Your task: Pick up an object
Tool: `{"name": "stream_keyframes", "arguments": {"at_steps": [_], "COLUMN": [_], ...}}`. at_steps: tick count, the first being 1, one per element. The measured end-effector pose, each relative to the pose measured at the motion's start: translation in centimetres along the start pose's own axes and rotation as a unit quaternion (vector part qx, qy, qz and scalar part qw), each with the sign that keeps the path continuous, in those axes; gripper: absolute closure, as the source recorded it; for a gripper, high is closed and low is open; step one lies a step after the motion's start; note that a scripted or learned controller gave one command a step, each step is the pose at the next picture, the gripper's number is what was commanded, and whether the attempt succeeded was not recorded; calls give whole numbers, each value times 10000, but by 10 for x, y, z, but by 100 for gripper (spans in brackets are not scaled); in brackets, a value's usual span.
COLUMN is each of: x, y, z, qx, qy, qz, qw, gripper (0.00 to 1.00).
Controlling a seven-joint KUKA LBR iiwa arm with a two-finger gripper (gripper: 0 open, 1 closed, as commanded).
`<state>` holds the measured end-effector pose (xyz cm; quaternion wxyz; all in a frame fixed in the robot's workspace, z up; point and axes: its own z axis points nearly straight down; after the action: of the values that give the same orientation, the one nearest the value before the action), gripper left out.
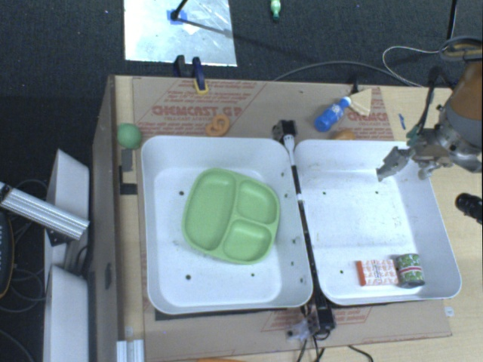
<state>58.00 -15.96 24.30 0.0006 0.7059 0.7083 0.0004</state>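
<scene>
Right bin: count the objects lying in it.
2. A red-and-white packet and a small green can lie side by side near the right bin's front edge. None looks hidden.

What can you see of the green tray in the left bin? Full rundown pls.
The green tray is a pale green divided plate, plastic by its look, with rounded corners and three compartments: one long one on the view's left, two smaller ones on the right. All three look bare. It lies flat, right side up and turned slightly askew, on the floor of the left bin, near the middle. It touches nothing but the bin floor; the gripper is over the other bin.
</scene>
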Motion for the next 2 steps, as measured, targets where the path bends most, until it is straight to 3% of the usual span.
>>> {"name": "stream_keyframes", "arguments": {"at_steps": [1,2], "x": [-21,-47], "y": [-26,15], "z": [135,159], "qx": [26,0], "qy": [4,-2], "qz": [13,0], "qw": [10000,10000], "gripper": [0,0]}}
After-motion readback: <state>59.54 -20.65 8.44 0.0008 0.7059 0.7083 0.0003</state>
